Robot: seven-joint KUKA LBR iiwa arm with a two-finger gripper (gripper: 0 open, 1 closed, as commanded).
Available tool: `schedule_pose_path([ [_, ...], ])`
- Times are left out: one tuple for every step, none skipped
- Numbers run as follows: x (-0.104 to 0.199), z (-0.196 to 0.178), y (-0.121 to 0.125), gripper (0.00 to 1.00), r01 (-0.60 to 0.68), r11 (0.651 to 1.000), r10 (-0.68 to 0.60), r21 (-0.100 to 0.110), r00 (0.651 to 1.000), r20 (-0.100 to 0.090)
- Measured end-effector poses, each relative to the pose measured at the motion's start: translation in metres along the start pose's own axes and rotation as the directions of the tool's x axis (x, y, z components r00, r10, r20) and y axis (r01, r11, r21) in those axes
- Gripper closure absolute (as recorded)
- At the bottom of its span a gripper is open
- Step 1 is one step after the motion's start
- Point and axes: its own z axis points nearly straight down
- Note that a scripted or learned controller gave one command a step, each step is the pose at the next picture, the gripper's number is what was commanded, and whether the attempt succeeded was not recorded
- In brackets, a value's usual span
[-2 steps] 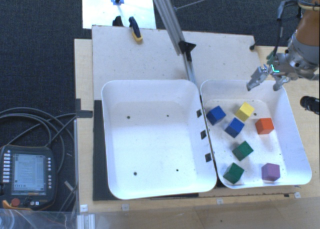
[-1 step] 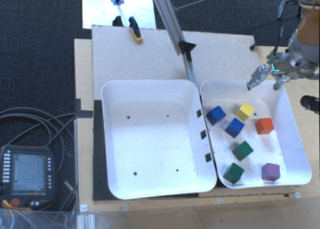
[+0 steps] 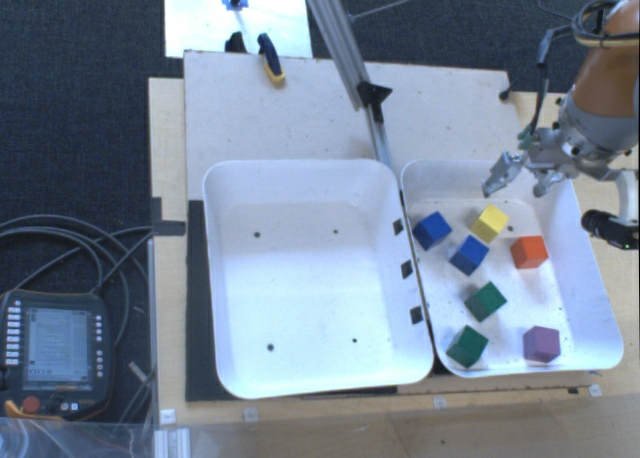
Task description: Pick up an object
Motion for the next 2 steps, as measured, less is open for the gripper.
schedule_pose_path([
  [-0.004, 0.061, 0.001, 0.00, 0.000, 1.000, 0.000, 0.001, 1.000, -0.001],
  [-0.004, 0.107, 0.001, 0.00, 0.001, 1.000, -0.001, -0.001, 1.000, 0.000],
])
